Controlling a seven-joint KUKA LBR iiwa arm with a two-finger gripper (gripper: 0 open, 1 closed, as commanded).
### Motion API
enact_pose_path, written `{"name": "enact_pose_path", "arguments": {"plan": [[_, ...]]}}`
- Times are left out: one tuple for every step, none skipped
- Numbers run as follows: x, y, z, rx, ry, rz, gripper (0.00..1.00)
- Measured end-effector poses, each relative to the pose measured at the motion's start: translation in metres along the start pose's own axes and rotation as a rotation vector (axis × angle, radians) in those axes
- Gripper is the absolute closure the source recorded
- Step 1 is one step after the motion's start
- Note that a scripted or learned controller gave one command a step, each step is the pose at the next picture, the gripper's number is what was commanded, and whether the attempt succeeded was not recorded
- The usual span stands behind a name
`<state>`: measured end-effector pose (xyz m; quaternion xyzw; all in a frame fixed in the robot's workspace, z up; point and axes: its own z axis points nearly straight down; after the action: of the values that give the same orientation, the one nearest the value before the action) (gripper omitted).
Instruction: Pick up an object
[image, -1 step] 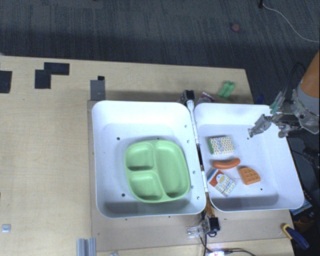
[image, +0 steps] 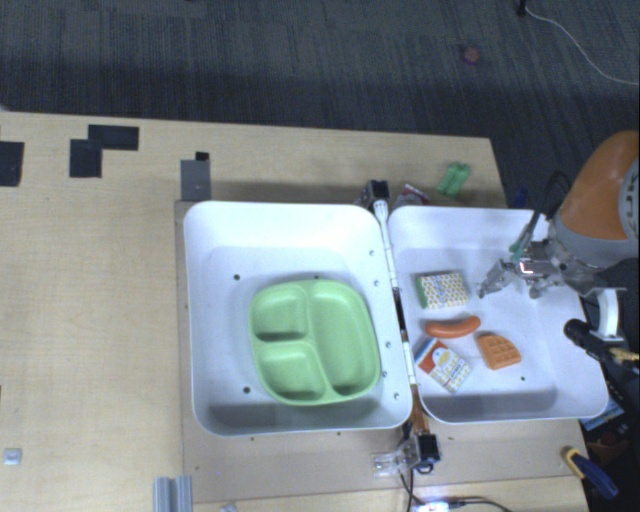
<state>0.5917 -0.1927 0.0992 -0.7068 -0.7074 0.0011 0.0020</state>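
Observation:
The right bin (image: 560, 395) holds several small items: a green-and-white patterned box (image: 442, 289), an orange-red sausage (image: 452, 326), a brown waffle-like piece (image: 497, 351) and a red-and-white carton (image: 444, 364). My gripper (image: 511, 289) hangs over the upper right part of this bin, just right of the patterned box and above the waffle piece. Its fingers stand spread apart with nothing between them. The orange-banded arm (image: 605, 200) comes in from the right edge.
A green divided plate (image: 314, 340) lies in the left bin (image: 215, 300). A green object (image: 454, 179) and a small clamp (image: 377, 190) lie on the bench behind the bins. Cables and connectors sit at the front edge (image: 420, 455).

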Motion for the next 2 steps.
{"name": "enact_pose_path", "arguments": {"plan": [[0.028,-0.099,0.013,-0.011,-0.003,0.000,0.00],[0.028,-0.097,0.002,-0.017,-0.004,-0.001,1.00]]}}
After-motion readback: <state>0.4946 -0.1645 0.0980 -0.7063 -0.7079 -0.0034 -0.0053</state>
